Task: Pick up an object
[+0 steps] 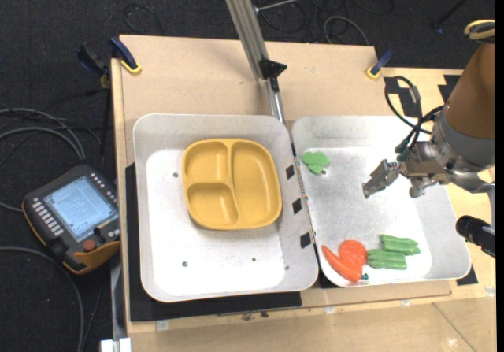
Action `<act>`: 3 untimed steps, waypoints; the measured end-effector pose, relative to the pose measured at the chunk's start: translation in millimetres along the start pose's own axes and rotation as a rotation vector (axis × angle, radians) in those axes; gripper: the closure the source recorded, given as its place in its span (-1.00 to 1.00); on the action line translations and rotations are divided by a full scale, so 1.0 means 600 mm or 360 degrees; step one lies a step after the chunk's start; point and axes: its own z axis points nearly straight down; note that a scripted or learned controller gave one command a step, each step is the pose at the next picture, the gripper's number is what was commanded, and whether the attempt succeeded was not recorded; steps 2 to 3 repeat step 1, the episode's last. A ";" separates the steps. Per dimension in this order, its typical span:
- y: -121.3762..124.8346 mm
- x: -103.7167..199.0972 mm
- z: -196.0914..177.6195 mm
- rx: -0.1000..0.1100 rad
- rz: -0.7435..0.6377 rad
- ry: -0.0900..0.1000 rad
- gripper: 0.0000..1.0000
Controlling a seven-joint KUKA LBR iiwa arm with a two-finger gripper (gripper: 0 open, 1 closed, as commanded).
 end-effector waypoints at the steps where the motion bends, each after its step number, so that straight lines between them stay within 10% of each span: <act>1: 0.000 0.000 0.000 0.0000 0.0000 0.0000 -1.00; 3: 0.000 0.000 0.000 0.0000 0.0000 0.0000 -1.00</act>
